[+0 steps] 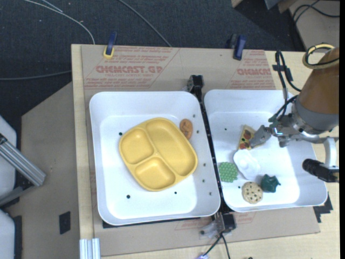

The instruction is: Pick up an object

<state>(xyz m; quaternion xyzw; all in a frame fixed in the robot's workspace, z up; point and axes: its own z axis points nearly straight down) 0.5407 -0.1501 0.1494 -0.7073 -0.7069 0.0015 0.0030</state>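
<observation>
The gripper [260, 136] hangs low in the right bin [307, 198]; whether it is spread or closed cannot be told. Just beside its tip, toward the left, lies a pizza-slice toy [247, 138], long axis running up-down. Below sit a white piece [248, 162], green disc [228, 171], cookie [252, 192] and dark green toy [269, 183]. The left bin [108, 193] holds a yellow divided plate [157, 153] and a small brown piece [186, 127].

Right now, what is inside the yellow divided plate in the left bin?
The yellow divided plate shows three bare compartments. A small brown piece lies beside its upper right rim, on the left bin floor. What the plate covers is hidden.
</observation>
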